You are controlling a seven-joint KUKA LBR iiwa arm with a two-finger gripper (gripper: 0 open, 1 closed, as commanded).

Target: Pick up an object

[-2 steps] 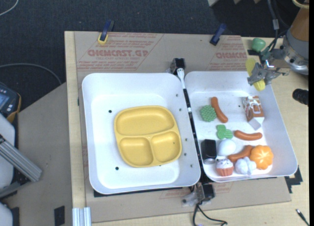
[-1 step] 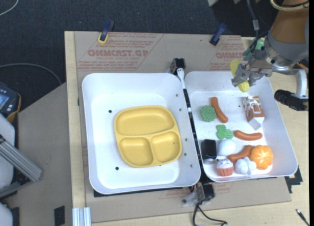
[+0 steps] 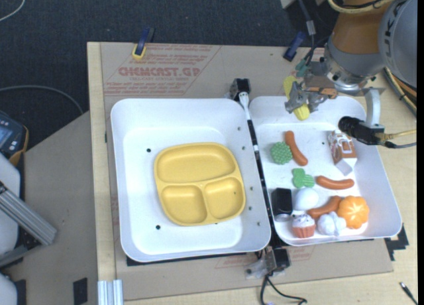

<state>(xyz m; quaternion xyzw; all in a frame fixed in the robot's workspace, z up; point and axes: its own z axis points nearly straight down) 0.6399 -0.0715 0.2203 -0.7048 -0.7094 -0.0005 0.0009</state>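
yellow tray [image 3: 197, 183] in left bin [image 3: 126, 164], toys right

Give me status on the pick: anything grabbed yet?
Possibly. The gripper sits over the back edge of the right bin with a small yellow object at its tip, though a firm grasp can't be confirmed. Sausages, orange and cupcake lie in the bin. Lifting clear remains.

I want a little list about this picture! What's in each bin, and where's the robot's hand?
left bin: yellow tray with three sections
right bin: toy food, including two sausages, orange pumpkin, cupcake, green pieces, black block
hand: over the far edge of the right bin
yellow thing: right at the hand; too small to tell what it is or whether it is held
arm: comes in from the upper right
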